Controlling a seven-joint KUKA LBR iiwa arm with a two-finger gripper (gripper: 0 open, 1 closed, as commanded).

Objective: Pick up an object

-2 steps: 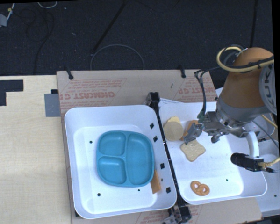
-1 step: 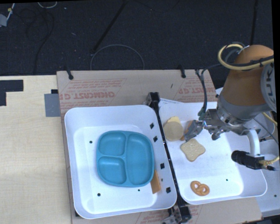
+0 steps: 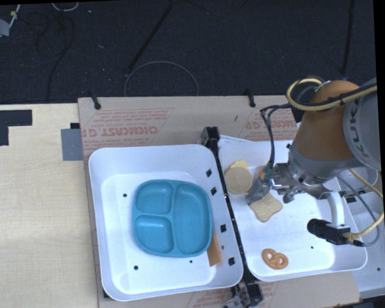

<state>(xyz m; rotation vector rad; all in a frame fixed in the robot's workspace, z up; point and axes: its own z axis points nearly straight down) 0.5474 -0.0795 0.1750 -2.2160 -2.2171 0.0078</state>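
Toast slice (image 3: 267,208) lies flat near the right bin's (image 3: 352,262) left wall, claw (image 3: 257,193) right at its top edge; can't tell its state. Probably light, stiff, thin, so I'd pinch across its edges.

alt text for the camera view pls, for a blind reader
A grey robot arm reaches from the right, its gripper low over a toast slice in the right bin, near a bread roll and pretzel. The left bin holds a blue divided plate.

Bench (image 3: 34,210) w/ cardboard sheet (image 3: 146,123); two white bins (image 3: 106,171) on top.
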